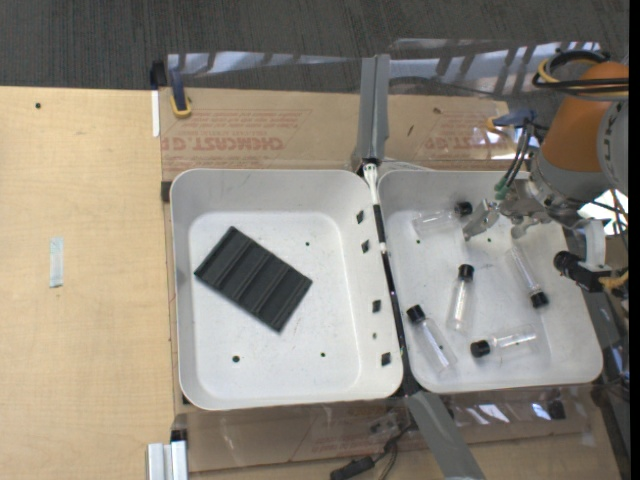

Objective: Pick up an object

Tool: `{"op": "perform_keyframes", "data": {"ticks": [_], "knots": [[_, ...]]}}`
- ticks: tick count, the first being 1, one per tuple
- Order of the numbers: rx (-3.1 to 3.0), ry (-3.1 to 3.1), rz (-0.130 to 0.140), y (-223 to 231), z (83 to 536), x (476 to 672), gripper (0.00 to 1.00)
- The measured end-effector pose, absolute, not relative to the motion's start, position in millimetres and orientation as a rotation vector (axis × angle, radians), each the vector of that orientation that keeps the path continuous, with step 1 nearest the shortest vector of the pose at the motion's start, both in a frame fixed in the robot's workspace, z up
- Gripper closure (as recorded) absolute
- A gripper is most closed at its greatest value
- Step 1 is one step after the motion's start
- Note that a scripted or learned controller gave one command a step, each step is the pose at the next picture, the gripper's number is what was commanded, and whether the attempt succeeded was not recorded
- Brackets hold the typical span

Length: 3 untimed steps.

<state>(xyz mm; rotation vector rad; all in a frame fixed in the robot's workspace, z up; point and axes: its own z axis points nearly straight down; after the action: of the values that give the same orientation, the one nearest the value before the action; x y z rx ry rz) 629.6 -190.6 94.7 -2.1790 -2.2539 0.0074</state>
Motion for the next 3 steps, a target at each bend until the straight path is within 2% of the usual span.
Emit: {"op": "perform_keyframes", "data": {"ticks": [1, 2, 3], "knots": [[-2.144, -2.276, -0.004, -213.3, 88.9, 652.0, 0.0], [-2.146, -2.284, 0.002, -215.7, 95.9, 652.4, 1.0], [-2.143, -2.284, -0.001, -213.9, 95.7, 652.7, 0.0]]}}
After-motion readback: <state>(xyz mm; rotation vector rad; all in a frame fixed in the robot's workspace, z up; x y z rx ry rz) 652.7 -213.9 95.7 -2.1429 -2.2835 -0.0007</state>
